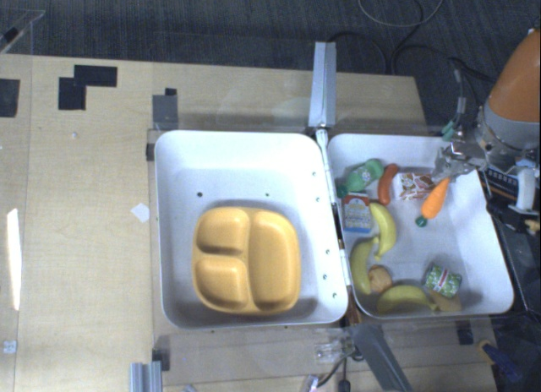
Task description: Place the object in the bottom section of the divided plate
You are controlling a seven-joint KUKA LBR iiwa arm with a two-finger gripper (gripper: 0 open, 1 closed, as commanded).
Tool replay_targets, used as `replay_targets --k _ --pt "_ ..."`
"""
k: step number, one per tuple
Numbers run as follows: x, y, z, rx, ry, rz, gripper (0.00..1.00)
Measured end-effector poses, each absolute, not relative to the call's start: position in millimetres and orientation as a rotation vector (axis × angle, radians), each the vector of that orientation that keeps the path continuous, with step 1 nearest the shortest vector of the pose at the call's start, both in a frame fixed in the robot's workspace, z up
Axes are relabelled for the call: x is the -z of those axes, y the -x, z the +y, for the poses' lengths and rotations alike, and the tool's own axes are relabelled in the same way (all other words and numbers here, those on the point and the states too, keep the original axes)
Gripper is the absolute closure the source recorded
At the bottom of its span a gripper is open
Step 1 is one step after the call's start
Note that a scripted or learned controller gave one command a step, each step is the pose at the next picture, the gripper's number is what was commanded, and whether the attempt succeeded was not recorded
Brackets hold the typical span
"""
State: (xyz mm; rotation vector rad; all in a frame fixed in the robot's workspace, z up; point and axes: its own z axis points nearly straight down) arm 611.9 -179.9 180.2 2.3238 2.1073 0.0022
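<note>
Gripper sits over top-right corner of right bin; can't tell if fingers are apart or together, too small & blurred. Carrot lies just below & a bit left of the fingers, top end touching or nearly so; not clearly between them, so grasp unconfirmed. Its long axis runs slanted, upper-right to lower-left. Divided plate is far left of fingers, in left bin. Next move likely hinges on closing across carrot's narrow width, then long carry left to plate's bottom section
</note>
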Motion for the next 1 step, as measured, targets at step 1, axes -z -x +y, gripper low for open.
replay_targets --k 1 --pt "-190.8 -583.0 -105.8 -0.005 -2.115 2.317 1.0"
